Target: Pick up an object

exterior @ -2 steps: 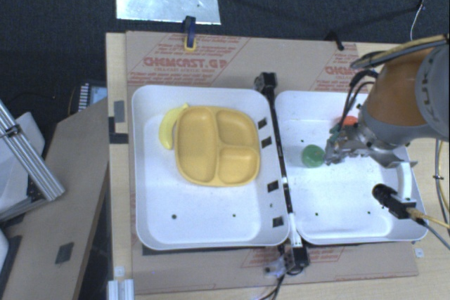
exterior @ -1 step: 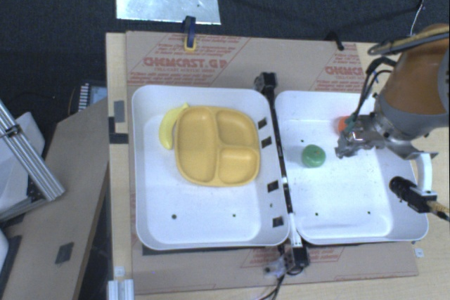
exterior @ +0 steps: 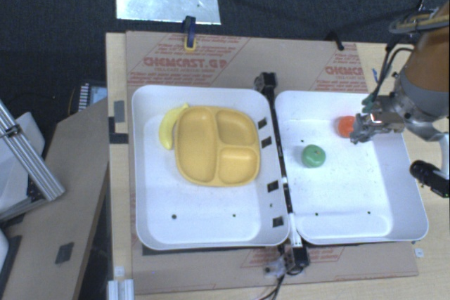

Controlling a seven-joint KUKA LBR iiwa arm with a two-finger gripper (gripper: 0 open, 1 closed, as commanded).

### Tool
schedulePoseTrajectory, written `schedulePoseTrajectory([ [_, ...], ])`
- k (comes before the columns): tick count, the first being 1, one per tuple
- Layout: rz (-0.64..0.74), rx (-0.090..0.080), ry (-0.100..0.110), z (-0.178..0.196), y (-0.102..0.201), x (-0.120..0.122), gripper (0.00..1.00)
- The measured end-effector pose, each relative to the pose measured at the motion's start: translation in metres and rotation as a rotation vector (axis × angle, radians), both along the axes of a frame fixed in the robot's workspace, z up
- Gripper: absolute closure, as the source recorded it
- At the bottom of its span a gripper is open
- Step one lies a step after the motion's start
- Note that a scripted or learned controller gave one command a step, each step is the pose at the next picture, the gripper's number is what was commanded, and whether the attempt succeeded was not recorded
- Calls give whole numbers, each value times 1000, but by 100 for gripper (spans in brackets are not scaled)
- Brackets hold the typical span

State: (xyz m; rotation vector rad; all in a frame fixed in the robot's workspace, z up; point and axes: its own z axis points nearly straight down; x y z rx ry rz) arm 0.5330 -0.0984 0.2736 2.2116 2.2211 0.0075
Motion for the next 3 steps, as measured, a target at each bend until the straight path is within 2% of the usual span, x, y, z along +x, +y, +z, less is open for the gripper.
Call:
schedulePoseTrajectory([
  [1, 6, 2, 5, -15, 54, 25, 100],
  [3, 6, 3, 6, -20, 167, 52, 100],
])
